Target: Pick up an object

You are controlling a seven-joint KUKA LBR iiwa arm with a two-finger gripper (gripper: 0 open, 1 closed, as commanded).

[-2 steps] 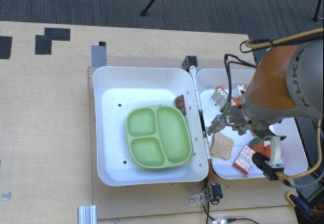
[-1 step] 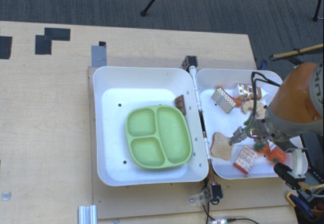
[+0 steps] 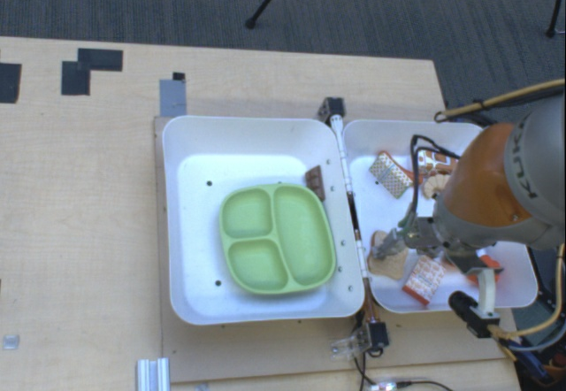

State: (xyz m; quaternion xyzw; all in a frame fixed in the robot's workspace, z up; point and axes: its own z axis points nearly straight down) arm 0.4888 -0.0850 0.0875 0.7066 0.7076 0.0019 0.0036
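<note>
My gripper [image 3: 387, 244] reaches down into the left front part of the right bin [image 3: 522, 292], below the arm's orange band [image 3: 482, 177]. It hangs right over a tan flat object [image 3: 386, 265] by the bin's left wall. A red and white box [image 3: 424, 279] lies just to the right of that. A silver patterned packet [image 3: 389, 173] lies further back in the same bin. An orange and white item [image 3: 433, 173] sits beside it, partly hidden by the arm.
The left bin [image 3: 190, 203] holds a green divided plate [image 3: 278, 239] and a small brown piece [image 3: 314, 178] against its right wall. Another orange and white item [image 3: 488, 274] lies at the right bin's front right. Cables run along the bench's front edge.
</note>
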